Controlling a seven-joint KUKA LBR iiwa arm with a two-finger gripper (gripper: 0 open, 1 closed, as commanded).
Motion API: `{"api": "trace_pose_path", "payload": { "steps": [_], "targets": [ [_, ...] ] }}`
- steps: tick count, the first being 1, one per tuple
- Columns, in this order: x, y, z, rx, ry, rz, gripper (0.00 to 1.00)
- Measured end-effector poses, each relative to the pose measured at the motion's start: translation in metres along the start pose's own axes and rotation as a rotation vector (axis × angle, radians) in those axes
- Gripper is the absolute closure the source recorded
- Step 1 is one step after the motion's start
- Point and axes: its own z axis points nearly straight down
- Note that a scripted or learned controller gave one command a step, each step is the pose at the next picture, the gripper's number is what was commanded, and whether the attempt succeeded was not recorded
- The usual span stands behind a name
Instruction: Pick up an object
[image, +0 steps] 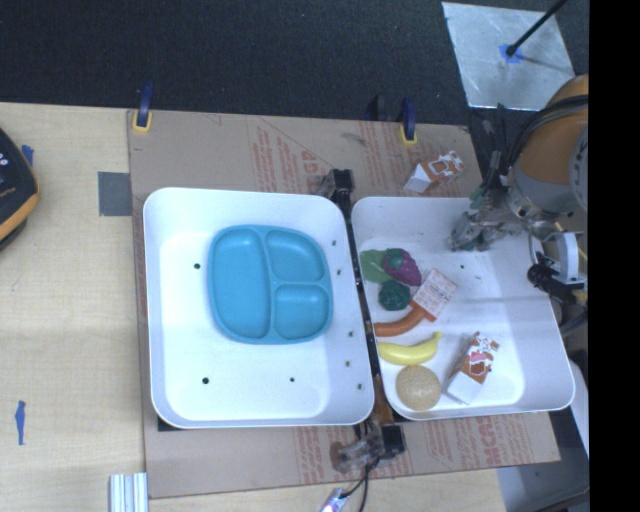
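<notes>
The right bin (520, 300) holds several toy foods along its left side: a purple and green vegetable (397, 265), a dark green piece (393, 296), an orange carrot-like piece (403, 322), a yellow banana (410, 349) and a tan round bun (418, 386). A small red and white carton (435, 293) and another carton (474, 366) lie among them. My gripper (472, 232) hangs over the bin's upper right part, away from the foods, with nothing seen between its fingers.
The left bin (180, 370) carries a blue divided plate (270, 282). A small carton (434, 171) lies on the cardboard beyond the right bin. Clamps (407, 120) pin the cardboard's far edge. The arm's orange band (556, 130) is at the right.
</notes>
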Motion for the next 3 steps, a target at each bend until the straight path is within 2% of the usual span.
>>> {"api": "trace_pose_path", "payload": {
  "steps": [1,2,3],
  "targets": [
    [0.042,0.0,-0.033,0.001,0.001,-0.001,1.0],
    [0.114,0.001,-0.09,0.0,0.003,0.0,1.0],
    [0.159,-0.032,-0.13,0.003,0.003,-0.001,1.0]
  ]
}}
